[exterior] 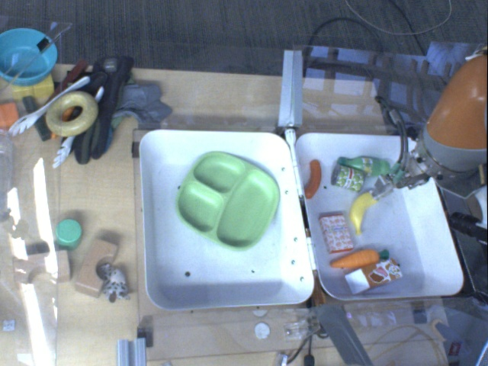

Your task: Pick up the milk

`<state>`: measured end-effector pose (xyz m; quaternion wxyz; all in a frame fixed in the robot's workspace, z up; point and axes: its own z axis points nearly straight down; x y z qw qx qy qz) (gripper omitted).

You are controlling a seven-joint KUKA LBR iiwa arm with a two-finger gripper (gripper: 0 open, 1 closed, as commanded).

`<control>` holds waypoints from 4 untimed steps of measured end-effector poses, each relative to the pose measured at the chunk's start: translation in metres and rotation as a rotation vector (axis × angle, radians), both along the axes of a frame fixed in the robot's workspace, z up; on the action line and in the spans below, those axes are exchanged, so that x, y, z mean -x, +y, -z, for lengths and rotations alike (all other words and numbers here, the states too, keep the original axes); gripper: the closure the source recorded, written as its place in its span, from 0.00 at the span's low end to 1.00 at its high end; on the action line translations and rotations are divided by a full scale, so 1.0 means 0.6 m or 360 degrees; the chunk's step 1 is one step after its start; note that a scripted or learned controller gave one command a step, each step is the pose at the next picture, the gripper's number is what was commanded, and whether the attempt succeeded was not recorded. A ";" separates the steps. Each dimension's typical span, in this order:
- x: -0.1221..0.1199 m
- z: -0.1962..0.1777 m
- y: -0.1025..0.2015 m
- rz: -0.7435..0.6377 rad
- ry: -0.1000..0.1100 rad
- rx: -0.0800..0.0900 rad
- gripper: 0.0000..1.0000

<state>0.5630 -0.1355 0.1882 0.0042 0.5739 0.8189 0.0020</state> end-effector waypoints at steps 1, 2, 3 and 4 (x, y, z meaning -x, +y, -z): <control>0.000 0.000 0.000 -0.0001 0.0000 0.0000 0.00; -0.101 0.152 0.074 -0.0017 0.0005 -0.0001 0.00; -0.122 0.159 -0.090 0.0636 0.0007 -0.0003 0.00; -0.014 0.166 0.055 0.1018 -0.0003 -0.0013 0.00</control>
